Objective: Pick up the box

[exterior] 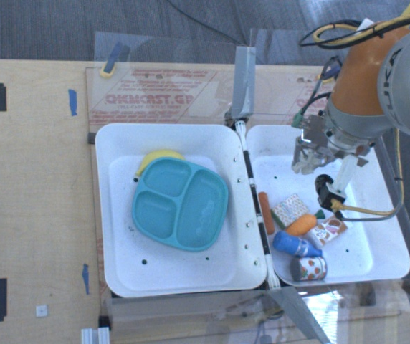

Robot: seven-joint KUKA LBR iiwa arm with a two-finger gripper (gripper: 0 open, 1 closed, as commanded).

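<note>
A small checkered box (291, 208) lies in the right bin (384, 260), near its middle. A second small carton (329, 229) with red and white print rests just to its lower right. My gripper (307, 160) hangs over the upper part of the right bin, above and slightly right of the checkered box, and apart from it. Nothing is visibly held in it. The grey arm with its orange band (363, 70) reaches in from the upper right.
Around the boxes lie an orange carrot-like piece (302, 224), a thin orange stick (264, 212), a blue can (294, 245) and a printed can (310, 267). A black cable (325, 189) hangs by the gripper. The left bin (112, 264) holds a teal divided plate (180, 203) over a yellow item (159, 156).
</note>
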